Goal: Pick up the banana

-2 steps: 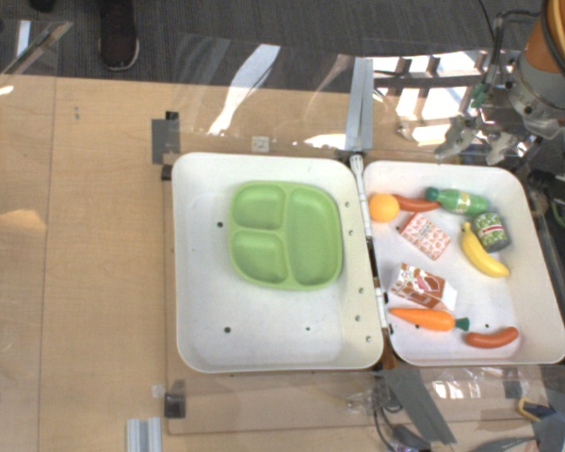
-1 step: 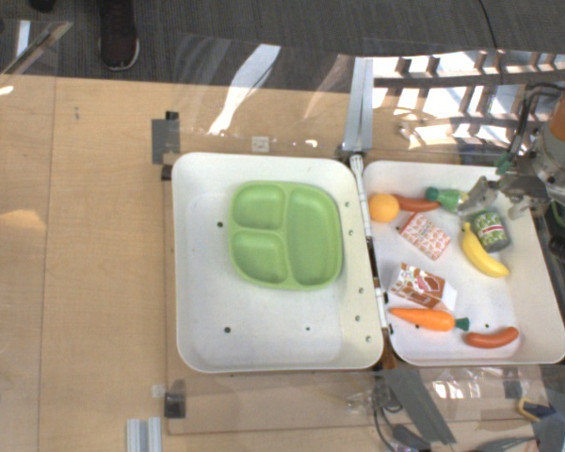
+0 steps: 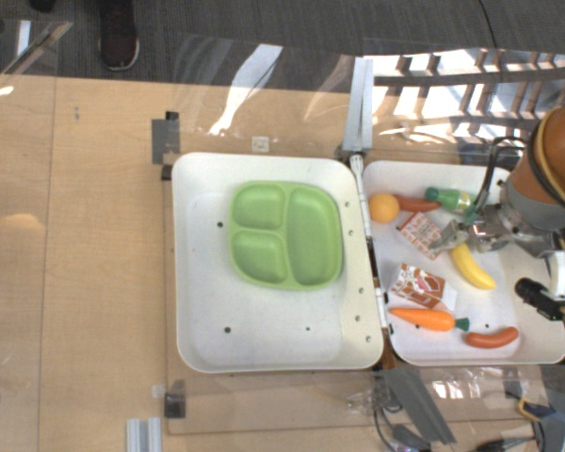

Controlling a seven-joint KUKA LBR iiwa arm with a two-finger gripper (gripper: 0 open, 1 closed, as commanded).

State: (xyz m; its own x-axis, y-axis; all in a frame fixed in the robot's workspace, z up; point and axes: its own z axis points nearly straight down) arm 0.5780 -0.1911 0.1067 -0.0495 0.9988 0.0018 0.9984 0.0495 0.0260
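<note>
While the small curved yellow plastic banana (image 3: pixel 473 266) lies in the right white bin (image 3: pixel 546 354) | our gripper (image 3: pixel 480 234) is just above its far end | fingers: we cannot tell | lift not done.

Two white bins sit side by side on the wooden tabletop (image 3: pixel 75 252). The left bin (image 3: pixel 198 337) has a green divided plate (image 3: pixel 287 234) in it. The right bin (image 3: pixel 546 351) is pretty packed: banana (image 3: pixel 473 266), orange (image 3: pixel 384 207), carrot (image 3: pixel 424 319), sausage (image 3: pixel 491 337), a green bottle (image 3: pixel 449 197) and two small snack packets (image 3: pixel 421 286). The grey arm comes in from the right, and its pincer (image 3: pixel 478 231) sits right at the banana's upper end, next to the upper packet.
</note>
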